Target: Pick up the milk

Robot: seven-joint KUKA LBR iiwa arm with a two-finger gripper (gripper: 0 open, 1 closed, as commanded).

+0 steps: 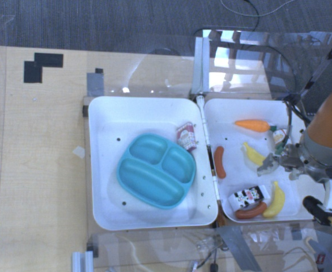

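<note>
The milk [250,196] is a small carton with black and white cow patches. It lies on its side near the front of the right bin [234,113], between a brown sausage [250,211] and a yellow banana [276,200]. My gripper [280,170] hangs over the right part of that bin, up and to the right of the milk and apart from it. It is open, with nothing between its fingers. The grey wrist and orange band [330,126] reach in from the right.
The right bin also holds an orange carrot [252,126], a yellow piece [253,153] and a second sausage [219,162] by the dividing wall. In the left bin [103,169] lie a blue divided plate [157,170] and a small red and white packet [186,136].
</note>
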